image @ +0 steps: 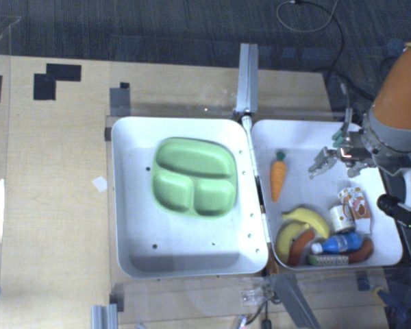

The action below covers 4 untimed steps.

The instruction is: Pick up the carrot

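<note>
The tool hangs over the right bin, a little open and holding nothing. The carrot lies nearby, not yet picked up.

Carrot: orange, green top. Tray: pale green. Bins: white. Banana: yellow. Bottle: blue. Counter: light wood, black squares at 10 o'clock.
</note>
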Each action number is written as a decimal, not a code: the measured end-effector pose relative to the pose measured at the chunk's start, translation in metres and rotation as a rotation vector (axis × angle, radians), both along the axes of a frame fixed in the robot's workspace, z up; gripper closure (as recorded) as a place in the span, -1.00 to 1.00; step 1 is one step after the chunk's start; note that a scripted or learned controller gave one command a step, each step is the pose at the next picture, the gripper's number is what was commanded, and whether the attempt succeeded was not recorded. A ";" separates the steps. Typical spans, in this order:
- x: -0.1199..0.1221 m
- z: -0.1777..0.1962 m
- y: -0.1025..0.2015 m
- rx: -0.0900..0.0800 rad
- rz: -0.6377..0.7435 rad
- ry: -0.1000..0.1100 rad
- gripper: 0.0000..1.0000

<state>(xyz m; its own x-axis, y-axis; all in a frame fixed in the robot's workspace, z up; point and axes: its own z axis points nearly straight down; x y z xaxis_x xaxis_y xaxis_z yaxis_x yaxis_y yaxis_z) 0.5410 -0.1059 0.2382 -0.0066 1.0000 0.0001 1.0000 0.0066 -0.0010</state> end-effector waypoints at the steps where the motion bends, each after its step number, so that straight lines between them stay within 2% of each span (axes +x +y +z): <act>1: 0.060 -0.100 0.012 0.000 -0.212 0.003 -1.00; 2: 0.087 -0.151 0.024 0.000 0.014 -0.009 -1.00; 3: 0.037 -0.149 0.008 -0.003 0.333 -0.016 -1.00; 4: 0.062 -0.144 -0.020 -0.001 0.578 -0.005 -1.00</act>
<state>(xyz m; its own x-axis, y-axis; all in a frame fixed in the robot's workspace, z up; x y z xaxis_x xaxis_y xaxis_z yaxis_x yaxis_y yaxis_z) 0.6030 -0.1260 0.0941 -0.5521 0.8338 -0.0022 0.8338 0.5521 0.0038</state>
